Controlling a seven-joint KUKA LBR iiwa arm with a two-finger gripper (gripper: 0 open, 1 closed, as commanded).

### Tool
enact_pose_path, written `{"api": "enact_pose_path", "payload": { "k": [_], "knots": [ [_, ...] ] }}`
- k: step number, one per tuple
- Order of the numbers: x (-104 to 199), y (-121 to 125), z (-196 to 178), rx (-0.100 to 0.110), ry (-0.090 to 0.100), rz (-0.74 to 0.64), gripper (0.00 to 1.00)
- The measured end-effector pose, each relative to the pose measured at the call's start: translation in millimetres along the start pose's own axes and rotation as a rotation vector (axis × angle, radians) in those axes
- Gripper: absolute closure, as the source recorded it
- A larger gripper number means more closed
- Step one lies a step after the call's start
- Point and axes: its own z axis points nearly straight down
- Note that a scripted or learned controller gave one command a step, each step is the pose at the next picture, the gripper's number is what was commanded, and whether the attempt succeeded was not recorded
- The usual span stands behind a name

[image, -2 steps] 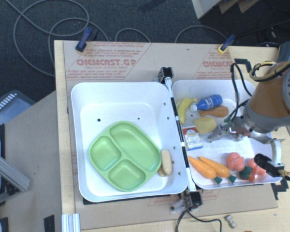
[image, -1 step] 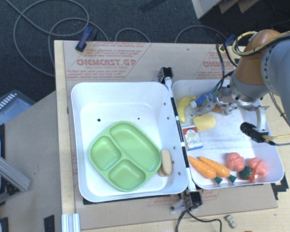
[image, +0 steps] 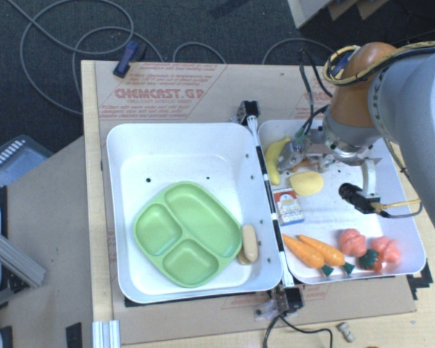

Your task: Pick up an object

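My gripper (image: 304, 156) hangs low over the far left part of the right bin (image: 413, 256). It is between a yellow banana (image: 275, 158) by the bin's left wall and a pale yellow lemon-like piece (image: 307, 184) just in front of it. The view does not show anything held. A small red, white and blue carton (image: 288, 208) lies nearer the front. Two orange carrots (image: 315, 251) and two red fruit pieces (image: 353, 241) (image: 383, 251) lie along the front of the same bin.
The left bin (image: 130, 151) holds a green divided plate (image: 187, 233) and a tan bread roll (image: 249, 243) against its right wall. The grey arm (image: 409, 100) covers the right bin's far right corner. A blue clip (image: 128, 58) lies on the board behind the bins.
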Motion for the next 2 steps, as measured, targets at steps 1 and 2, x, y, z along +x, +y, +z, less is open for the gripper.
{"api": "enact_pose_path", "payload": {
  "k": [1, 2],
  "knots": [
    [2, -18, 0, 0.001, 0.000, 0.001, 0.00],
    [3, -18, -10, -0.001, -0.001, 0.001, 1.00]
  ]
}}
